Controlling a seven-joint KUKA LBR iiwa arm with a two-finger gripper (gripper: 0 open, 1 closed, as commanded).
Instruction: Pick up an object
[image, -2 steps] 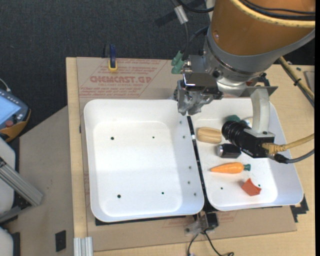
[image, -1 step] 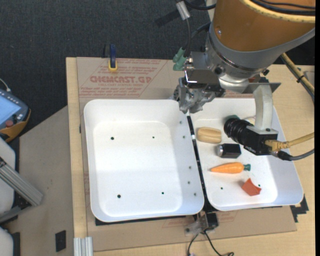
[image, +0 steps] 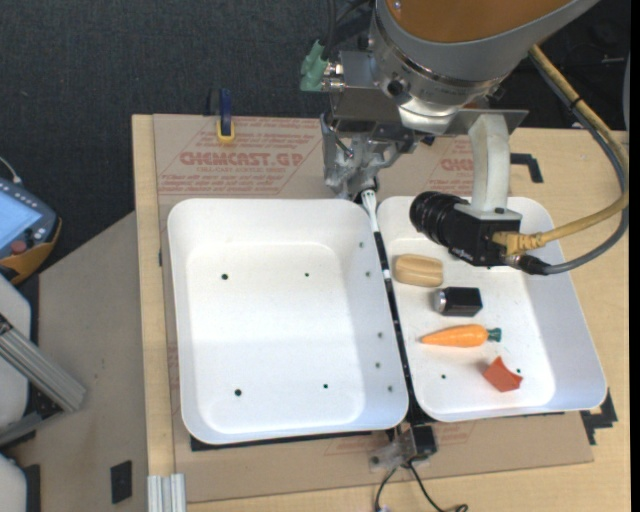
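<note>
The right bin (image: 560, 330) holds a tan bread-like piece (image: 417, 269), a small black block (image: 458, 299), an orange carrot (image: 460, 337) with a green tip, and a red piece (image: 502, 375). My gripper (image: 352, 178) hangs above the far edge of the bench, over the ridge where the two bins meet. It is well behind the tan piece and apart from every object. Nothing shows in its grasp.
The left bin (image: 200, 300) lies beside the right one. A black cylindrical unit (image: 455, 228) with a yellow cable (image: 590, 222) hangs from the arm over the far part of the right bin. A blue and yellow clamp (image: 225, 115) stands at the bench's far left.
</note>
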